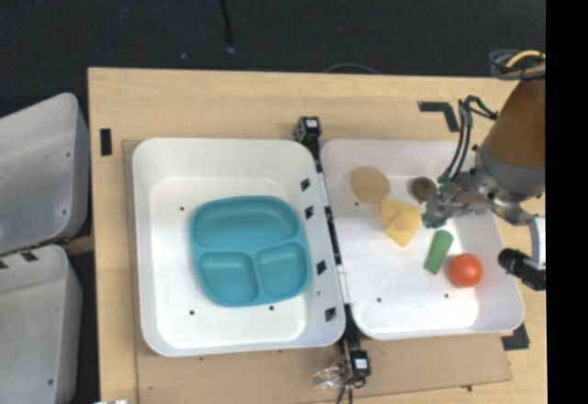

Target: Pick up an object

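Left bin [156, 209] holding a teal divided plate [248, 249], right bin [404, 306] holding a tan disc [370, 184], yellow wedge [401, 222], green block [438, 252], red ball [466, 270], my gripper [439, 207] just above the green block, its grip impossible to tell.

2 bins [152, 209] – 1 tray [248, 249]

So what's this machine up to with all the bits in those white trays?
A grey robot arm with an orange band is reaching into the right white bin, its gripper low beside a yellow wedge-shaped block. A tan round disc, a green stick and a red ball lie nearby. The left white bin holds a teal divided plate.
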